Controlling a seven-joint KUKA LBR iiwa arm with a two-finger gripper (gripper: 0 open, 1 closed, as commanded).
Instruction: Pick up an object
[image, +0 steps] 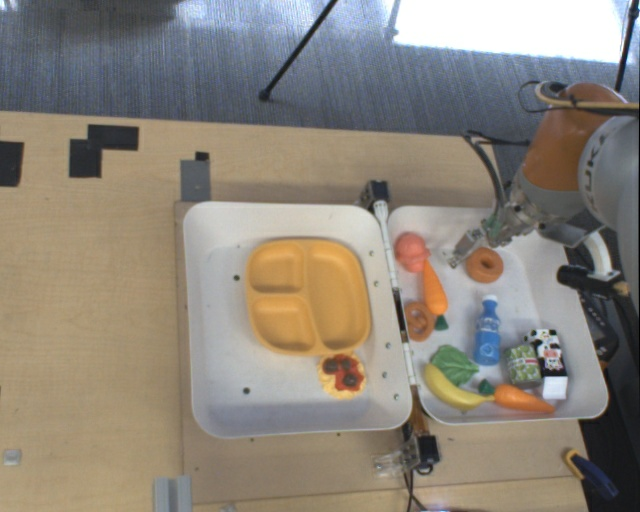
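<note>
My gripper (474, 244) hangs low over the top of the right bin (590, 400), just up and left of an orange donut (485, 266). Nothing shows held in it. Also in this bin lie a pink peach (410, 248), a carrot (433, 288), a brown pretzel (418, 320), a blue bottle (488, 330), a green leaf (455, 362), a banana (452, 390), a second carrot (522, 400), a green can (521, 365) and a black-and-white carton (547, 357).
The left bin (215, 330) holds a yellow divided plate (305, 295) and a small pizza toy (343, 373) at its near edge. A raised rim with a black clamp (376, 192) separates the bins. The arm's orange band (565, 135) looms over the right bin's far corner.
</note>
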